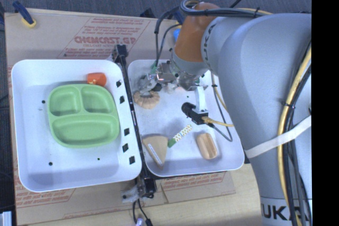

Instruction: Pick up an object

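My gripper (pixel 147 83) reaches down into the upper left part of the right bin (pixel 228 159). It is just above a tan, ring-shaped pastry (pixel 147 100) that lies on the bin floor. Whether the two touch is unclear from this angle. A tan wedge-shaped piece (pixel 154 148) rests near the bin's front left corner. Beside it lies a small stick with a green end (pixel 180 136), and a bread roll (pixel 206 145) sits to its right.
The left bin (pixel 26 166) holds a green divided plate (pixel 83 115) and a small red-orange object (pixel 96 79) behind it. The grey arm (pixel 254 77) covers the right bin's back right side. Black clips (pixel 125 114) line the divide between the bins.
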Action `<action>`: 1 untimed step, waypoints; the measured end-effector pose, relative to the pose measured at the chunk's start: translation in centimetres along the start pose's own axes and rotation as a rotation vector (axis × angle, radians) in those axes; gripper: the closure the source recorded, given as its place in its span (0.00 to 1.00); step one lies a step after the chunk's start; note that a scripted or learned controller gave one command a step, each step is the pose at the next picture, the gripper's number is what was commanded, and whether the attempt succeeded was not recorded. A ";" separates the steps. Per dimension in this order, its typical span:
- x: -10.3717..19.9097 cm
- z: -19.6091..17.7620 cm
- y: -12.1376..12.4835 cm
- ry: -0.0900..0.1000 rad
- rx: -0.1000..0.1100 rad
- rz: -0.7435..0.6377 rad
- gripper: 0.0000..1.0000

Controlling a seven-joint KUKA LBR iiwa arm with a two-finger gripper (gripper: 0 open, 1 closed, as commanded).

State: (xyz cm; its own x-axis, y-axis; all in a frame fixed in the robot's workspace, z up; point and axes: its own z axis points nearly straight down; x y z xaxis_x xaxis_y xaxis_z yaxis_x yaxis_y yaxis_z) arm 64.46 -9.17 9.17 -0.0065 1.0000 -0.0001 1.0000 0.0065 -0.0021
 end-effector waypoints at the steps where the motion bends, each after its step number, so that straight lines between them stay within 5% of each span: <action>1: 0.0 -1.0 0.0 0.000 0.002 -0.002 1.00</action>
State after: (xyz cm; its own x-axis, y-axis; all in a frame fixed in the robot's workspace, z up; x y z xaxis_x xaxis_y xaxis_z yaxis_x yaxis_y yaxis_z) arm 64.47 -9.20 10.20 -0.0089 1.0000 -0.0004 1.0000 0.0089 -0.0039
